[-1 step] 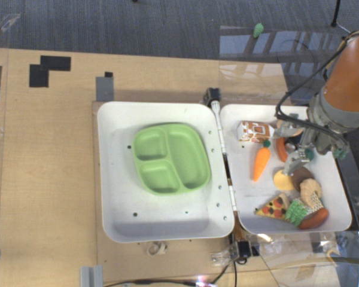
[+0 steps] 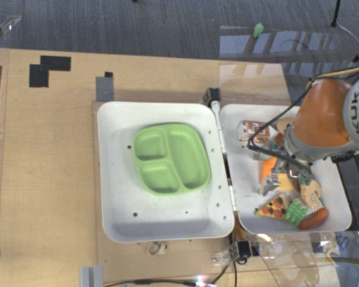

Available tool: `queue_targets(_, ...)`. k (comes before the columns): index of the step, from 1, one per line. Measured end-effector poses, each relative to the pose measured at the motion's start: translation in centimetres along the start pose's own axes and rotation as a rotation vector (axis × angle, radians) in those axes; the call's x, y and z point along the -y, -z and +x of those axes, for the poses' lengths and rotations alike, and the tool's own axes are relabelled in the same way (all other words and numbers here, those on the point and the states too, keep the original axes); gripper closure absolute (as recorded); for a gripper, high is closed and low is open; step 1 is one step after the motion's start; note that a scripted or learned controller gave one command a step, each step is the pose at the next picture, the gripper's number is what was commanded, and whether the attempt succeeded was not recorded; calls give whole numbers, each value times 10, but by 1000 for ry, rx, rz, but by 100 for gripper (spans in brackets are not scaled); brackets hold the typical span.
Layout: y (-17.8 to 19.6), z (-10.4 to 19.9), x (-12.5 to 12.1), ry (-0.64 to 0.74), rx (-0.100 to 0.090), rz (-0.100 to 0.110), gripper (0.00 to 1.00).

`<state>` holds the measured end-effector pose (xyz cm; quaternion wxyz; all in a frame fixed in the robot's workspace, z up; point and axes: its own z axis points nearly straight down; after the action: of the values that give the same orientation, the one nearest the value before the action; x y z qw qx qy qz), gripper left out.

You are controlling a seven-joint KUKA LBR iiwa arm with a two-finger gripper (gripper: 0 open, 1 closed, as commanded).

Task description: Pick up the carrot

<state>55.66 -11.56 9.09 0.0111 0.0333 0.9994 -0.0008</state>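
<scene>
We see the gripper [image 2: 275, 179] low in the right bin [image 2: 246, 178], right at the orange carrot [image 2: 267, 170], which lies near the bin's middle. We cannot tell its state (the wrist hides much). A pizza slice [image 2: 275, 208] lies nearby; the green tray [image 2: 170, 158] sits in the left bin [image 2: 116, 214].

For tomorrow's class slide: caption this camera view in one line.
Robot arm's hand poised over the carrot in the right bin; green divided plate in the left bin.

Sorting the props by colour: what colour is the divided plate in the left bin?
Light green, all over; the divided plate shows plainly in the camera view.
</scene>
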Motion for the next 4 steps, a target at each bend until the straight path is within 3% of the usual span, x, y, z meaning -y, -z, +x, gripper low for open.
queue_targets(1,13,-3,-2,6,7,0,100)
queue_targets(2,97,-58,-59,-290,-6,-2,100)
queue_targets(3,96,-57,-57,-293,-9,0,0)
queue_targets(4,5,-5,-28,-234,-24,2,0)
